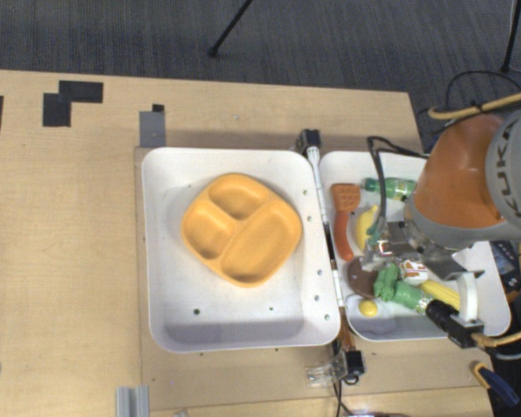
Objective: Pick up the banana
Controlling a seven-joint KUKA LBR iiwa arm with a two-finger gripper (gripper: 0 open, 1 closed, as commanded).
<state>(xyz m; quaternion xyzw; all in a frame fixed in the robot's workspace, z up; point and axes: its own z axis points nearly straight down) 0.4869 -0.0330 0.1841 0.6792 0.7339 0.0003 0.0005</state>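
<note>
"KUKA" lettering partly readable on arm (pixel 495 159); banana (pixel 366 225) in right bin (pixel 500 313).

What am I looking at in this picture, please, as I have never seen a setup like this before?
This is a single view from a fixed camera above a wooden bench, looking down at a slant. The grey and orange machine on the right is a robot arm, reaching over the right bin. Its gripper hangs low among a crowd of small toy foods, including a yellow banana, a green bottle and a green and yellow corn cob. The arm hides much of that pile, so I cannot tell whether it holds anything. The left bin contains a yellow divided plate with three compartments.
</note>
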